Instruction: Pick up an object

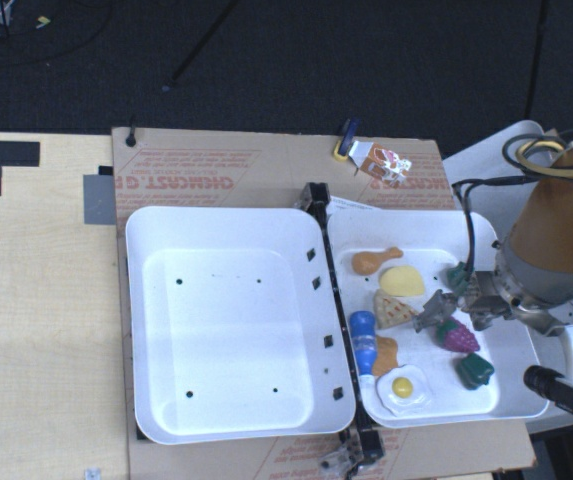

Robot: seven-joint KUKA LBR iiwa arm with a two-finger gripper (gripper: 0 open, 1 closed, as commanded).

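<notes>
Scattered loose in the right bin (pixel 486 230): a tan drumstick (pixel 377 260) at the top, a yellow lump (pixel 403 281) below it, a wedge-shaped slice (pixel 394 312), a blue bottle (pixel 363 334) along the left wall, a fried egg (pixel 404 387), purple grapes (pixel 460 339), a dark green piece (pixel 475 370).

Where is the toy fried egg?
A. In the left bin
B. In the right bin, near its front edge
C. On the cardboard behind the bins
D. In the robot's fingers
B. The fried egg lies on the floor of the right bin, by the front rim, below the blue bottle.
</notes>
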